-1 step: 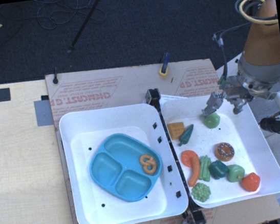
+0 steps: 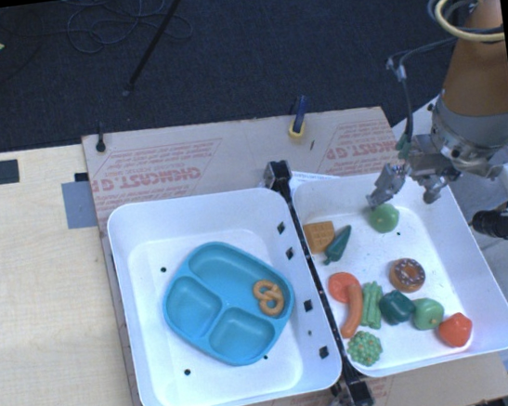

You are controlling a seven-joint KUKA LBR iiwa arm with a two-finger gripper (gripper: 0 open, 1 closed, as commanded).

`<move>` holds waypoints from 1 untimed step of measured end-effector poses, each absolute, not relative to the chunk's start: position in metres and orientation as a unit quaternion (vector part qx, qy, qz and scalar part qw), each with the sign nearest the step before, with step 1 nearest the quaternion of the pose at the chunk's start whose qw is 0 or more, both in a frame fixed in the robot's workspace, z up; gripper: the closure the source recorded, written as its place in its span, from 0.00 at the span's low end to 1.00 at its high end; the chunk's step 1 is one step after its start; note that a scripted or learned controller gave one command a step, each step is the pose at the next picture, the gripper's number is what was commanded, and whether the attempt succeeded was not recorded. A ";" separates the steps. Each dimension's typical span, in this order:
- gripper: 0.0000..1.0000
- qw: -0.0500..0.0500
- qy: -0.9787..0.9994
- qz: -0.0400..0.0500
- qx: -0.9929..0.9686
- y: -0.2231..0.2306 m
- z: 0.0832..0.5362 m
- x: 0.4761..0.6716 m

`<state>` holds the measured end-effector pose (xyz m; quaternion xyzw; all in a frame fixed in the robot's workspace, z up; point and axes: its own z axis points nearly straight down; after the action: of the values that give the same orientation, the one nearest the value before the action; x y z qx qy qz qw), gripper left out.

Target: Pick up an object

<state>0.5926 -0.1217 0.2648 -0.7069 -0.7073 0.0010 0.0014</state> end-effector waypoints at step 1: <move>0.00 0.003 -0.708 0.002 -0.707 -0.118 0.221 0.590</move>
<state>0.5900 -0.1179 0.2209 -0.7066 -0.7076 0.0023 0.0033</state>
